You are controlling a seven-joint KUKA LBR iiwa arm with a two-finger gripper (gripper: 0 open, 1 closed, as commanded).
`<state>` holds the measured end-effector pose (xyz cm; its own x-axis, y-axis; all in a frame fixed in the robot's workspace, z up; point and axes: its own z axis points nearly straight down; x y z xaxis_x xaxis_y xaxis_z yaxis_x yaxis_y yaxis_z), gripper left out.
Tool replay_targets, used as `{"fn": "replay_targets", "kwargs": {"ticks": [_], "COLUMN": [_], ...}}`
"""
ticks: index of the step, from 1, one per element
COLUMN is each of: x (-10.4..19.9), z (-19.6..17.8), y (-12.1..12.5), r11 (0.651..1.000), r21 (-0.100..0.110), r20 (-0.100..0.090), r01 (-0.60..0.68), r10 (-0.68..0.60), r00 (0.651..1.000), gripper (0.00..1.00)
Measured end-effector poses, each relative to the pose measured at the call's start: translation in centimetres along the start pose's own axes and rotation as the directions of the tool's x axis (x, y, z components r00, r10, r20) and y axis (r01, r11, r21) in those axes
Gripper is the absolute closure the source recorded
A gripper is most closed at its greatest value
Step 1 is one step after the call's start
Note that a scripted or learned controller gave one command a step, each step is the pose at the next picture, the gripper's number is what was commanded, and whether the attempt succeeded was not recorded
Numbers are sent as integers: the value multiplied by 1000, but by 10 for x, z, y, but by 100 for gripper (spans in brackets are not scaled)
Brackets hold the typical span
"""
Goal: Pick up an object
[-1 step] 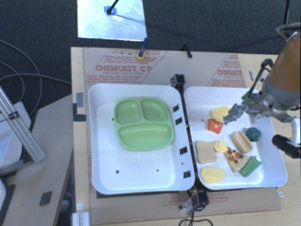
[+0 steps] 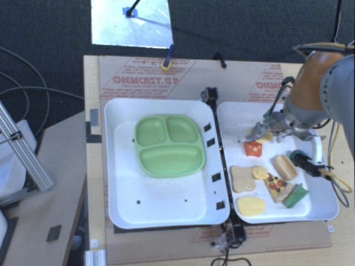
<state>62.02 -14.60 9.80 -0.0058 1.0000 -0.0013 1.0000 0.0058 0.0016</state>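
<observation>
End effector [image 2: 265,127] low over right bin [image 2: 236,115], near its upper middle; grip state impossible to tell. Red block [image 2: 253,148] just below it, on bin floor. Hot dog [image 2: 284,167], toast slice [image 2: 242,178], pizza slice [image 2: 275,185], yellow disc [image 2: 251,206] lower down. Green divided plate [image 2: 169,146] in left bin [image 2: 119,148], on bench [image 2: 94,71].

A green divided plate [image 2: 169,146] in a white bin [image 2: 119,204]; red block [image 2: 253,148], yellow pieces.

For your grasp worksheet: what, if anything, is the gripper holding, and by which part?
Cannot be told. The gripper sits low in the right bin by the red toy; nothing shows in its grasp.
</observation>
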Motion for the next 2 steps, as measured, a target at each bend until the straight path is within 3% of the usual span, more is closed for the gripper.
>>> {"fn": "replay_targets", "kwargs": {"ticks": [1,2], "x": [-13,-12], "z": [13,1], "y": [33,33], "r11": [1000,1000], "r21": [-4,-6], "r20": [0,0], "r01": [1,2], "r10": [-1,-2], "r00": [1000,1000], "gripper": [0,100]}}
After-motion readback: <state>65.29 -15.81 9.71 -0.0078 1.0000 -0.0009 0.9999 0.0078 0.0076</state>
